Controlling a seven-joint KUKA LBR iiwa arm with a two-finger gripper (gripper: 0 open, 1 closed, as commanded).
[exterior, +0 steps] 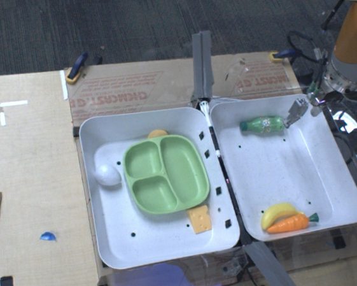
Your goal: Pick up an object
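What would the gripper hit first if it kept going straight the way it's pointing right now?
Most likely the green bottle. The gripper points leftward toward its near end in the right bin. Its height above the bin floor is hard to judge, so it could pass over.

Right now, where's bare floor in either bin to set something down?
Best patch: middle of the right white bin, bordered by the green plastic bottle at the back and the yellow banana with the orange carrot at the front. The left white bin is crowded: green divided plate, white ball, yellow cheese block; its front-left corner is bare.
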